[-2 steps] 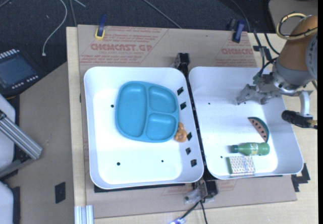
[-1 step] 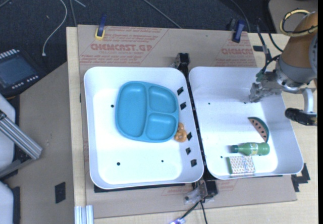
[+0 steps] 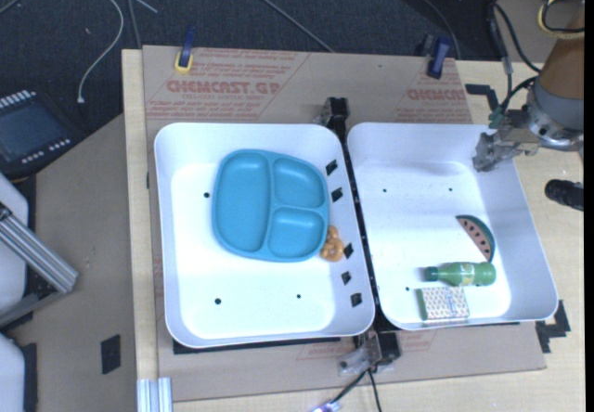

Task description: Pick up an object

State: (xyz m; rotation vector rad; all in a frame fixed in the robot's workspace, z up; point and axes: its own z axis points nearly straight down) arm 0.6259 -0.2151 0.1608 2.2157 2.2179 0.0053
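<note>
Printed in faded red, the words "CHEMCAST GP" are showing twice on the brown cardboard sheet lying under the two bins, once behind each bin, with smaller lines beneath too faint to read. Two blue clamps are pinning that sheet at its far edge.

Reaching in from the right, the arm is hanging over the far right corner of the right bin, its orange band sitting above the grey wrist. The gripper is pointing down just above the bin's far right rim, with nothing seen between its tips.

In the right bin, a green bottle is lying on its side near the front edge, just behind a small patterned packet and touching or nearly touching it. A watermelon slice is resting beside the right wall, a little behind the bottle. All three are sitting well apart from the gripper, and the bin's far and left floor is lying open.

In the left bin, a blue divided plate is filling the middle, with a small orange-brown object touching its right edge.
</note>
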